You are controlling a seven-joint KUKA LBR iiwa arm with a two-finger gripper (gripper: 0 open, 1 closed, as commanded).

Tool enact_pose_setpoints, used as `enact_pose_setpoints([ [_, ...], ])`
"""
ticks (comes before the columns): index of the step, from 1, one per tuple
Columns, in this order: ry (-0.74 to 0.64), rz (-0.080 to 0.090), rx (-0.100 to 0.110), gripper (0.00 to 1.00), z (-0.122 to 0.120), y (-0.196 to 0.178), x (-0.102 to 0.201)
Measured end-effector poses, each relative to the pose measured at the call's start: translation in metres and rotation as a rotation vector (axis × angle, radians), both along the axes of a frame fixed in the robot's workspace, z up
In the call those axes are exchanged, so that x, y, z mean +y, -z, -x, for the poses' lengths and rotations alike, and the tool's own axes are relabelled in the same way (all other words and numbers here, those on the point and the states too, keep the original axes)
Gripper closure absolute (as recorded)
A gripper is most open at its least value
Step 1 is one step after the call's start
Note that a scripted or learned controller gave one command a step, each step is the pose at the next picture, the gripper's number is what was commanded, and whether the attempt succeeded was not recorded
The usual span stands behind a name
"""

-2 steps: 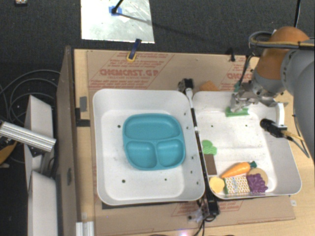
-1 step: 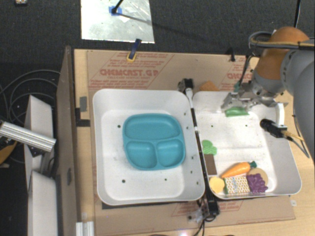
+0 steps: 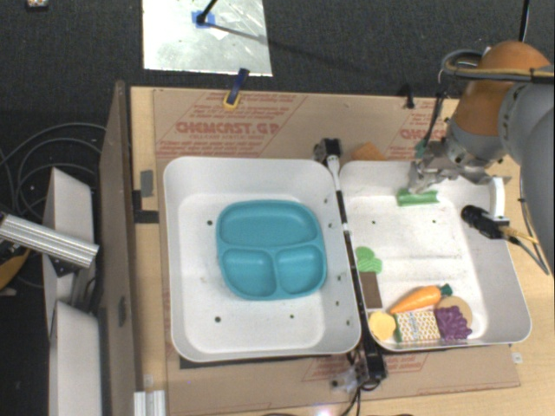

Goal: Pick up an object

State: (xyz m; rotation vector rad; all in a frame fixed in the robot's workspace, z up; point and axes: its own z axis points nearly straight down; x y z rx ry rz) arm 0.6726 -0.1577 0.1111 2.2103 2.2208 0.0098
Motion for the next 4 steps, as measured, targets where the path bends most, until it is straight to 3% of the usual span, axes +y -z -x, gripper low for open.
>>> enact_pose_setpoints([
  [1,0.0,0.0,0.001,0.0,0.0,0.0,0.0],
  [2,0.0,0.0,0.008,0.0,0.003,0.025,0.033],
  [4,0.003,0.0,0.003,0.0,0.012,0.024,0.001],
])
